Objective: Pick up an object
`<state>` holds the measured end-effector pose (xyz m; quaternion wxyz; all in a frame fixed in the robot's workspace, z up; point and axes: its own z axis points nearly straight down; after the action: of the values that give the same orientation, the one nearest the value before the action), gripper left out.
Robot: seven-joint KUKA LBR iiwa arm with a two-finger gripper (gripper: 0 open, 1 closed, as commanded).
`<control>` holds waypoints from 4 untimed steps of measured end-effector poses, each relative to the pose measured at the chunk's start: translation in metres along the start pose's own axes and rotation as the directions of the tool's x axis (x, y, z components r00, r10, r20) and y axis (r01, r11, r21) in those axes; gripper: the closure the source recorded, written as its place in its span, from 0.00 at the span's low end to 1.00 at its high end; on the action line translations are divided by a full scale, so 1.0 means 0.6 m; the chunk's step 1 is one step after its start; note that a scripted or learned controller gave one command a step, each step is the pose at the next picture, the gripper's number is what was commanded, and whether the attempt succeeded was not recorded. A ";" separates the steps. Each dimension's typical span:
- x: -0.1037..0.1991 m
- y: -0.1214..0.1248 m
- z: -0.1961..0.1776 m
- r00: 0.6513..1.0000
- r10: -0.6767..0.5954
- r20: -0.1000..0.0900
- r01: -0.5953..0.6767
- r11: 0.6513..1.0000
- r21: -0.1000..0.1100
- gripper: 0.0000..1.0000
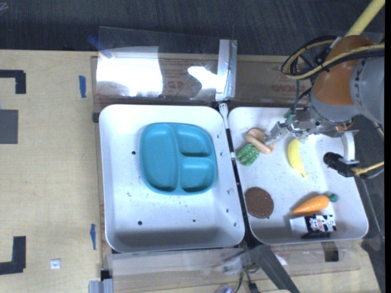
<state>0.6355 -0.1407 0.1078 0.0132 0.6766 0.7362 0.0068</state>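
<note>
The right bin [348, 191] holds several small items: a tan hot-dog bun [258, 140], a green leafy piece [247, 154], a yellow banana [296, 157], a round brown cookie [259, 202], an orange carrot [311, 204] and a black-and-white carton [321, 224]. My gripper [283, 128] hangs over the bin's far edge, just right of the bun and above the banana's top end. Nothing is visibly held in it.
In the left bin [116, 182] lies a blue divided plate [178, 157]. A clear plastic sheet [159, 72] stands behind that bin. The arm's grey body and orange band [336, 81] fill the upper right, with cables looping around it.
</note>
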 end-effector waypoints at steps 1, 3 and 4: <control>-0.057 -0.024 0.036 1.000 -0.014 -0.009 0.014 1.000 0.025 0.00; 0.061 -0.007 0.034 0.991 -0.136 -0.014 0.136 0.990 0.023 0.00; 0.038 0.039 0.017 1.000 -0.028 -0.009 0.029 0.999 0.023 0.00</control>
<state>0.6572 -0.1163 0.0980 0.0025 0.6661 0.7459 0.0012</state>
